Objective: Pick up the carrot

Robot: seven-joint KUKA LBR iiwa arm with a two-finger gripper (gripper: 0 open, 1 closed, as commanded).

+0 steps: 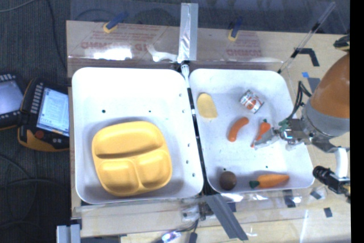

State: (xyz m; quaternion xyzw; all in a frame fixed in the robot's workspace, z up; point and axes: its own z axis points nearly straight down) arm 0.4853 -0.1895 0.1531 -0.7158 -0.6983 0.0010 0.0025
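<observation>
The carrot (272, 181), orange with a green leafy end on its left, lies along the front wall of the right bin (284, 83). My gripper (263, 141) reaches in from the right and sits low over the middle right of that bin, a good way behind the carrot. A small orange-red piece with a green tip (262, 130) lies right against the gripper's upper side. I cannot see anything held in the gripper.
The right bin also holds a reddish sausage shape (238, 128), a small can (251, 101), a pale yellow piece (206, 105) and a brown ball (228, 180) left of the carrot. A yellow divided tray (132, 156) lies in the left bin (91, 79).
</observation>
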